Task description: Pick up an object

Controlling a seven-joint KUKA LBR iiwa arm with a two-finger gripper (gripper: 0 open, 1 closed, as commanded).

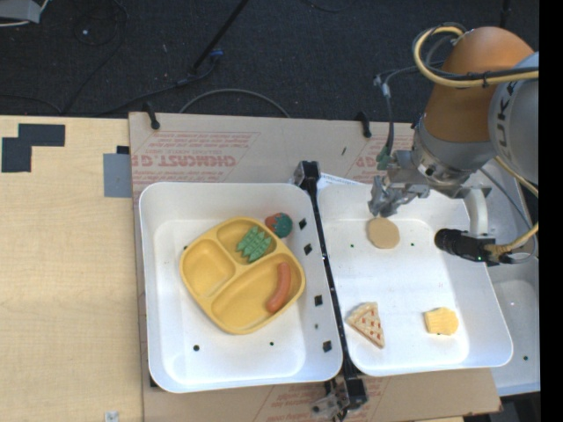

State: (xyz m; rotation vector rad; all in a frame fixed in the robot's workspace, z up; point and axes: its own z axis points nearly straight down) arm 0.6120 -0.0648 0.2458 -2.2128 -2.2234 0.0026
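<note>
No print you can read.
Red lettering runs upside down on the cardboard sheet (202,152) under the white bins (146,236), too blurred for you.

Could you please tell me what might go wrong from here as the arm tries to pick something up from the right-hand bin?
1. The gripper hangs just beyond the tan round disc, not squarely over it, so a straight descent may only catch its far edge.
2. The disc looks thin and lies flat on the floor of the right bin, so a grasp could slide over it or nudge it away.
</note>
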